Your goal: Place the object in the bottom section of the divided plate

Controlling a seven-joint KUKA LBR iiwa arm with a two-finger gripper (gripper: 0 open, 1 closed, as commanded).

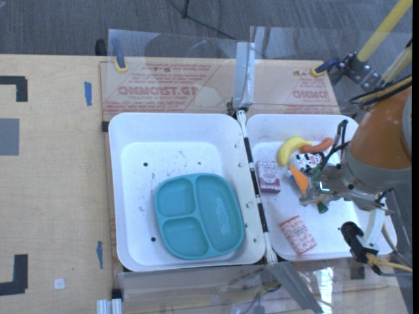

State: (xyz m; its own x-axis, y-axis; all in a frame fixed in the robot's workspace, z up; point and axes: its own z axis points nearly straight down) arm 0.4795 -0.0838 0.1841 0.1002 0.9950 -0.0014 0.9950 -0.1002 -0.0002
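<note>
Pincer [319, 190] down in the right bin [327, 244], right among a tight cluster: banana [290, 148], carrot [300, 177], something orange-white. Risk: it nips two items or knocks one aside, since they're touching. Can't tell if it's wide or gripping, view's too cluttered; target obj prob. the carrot, just beside the tip. Divided plate [222, 205] sits well apart in the left bin [131, 175], bottom section bare.

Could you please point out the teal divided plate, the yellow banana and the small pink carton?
teal divided plate [226, 218], camera view, floor of its large right section.
yellow banana [290, 149], camera view, middle of its curve.
small pink carton [268, 176], camera view, top face.
</note>
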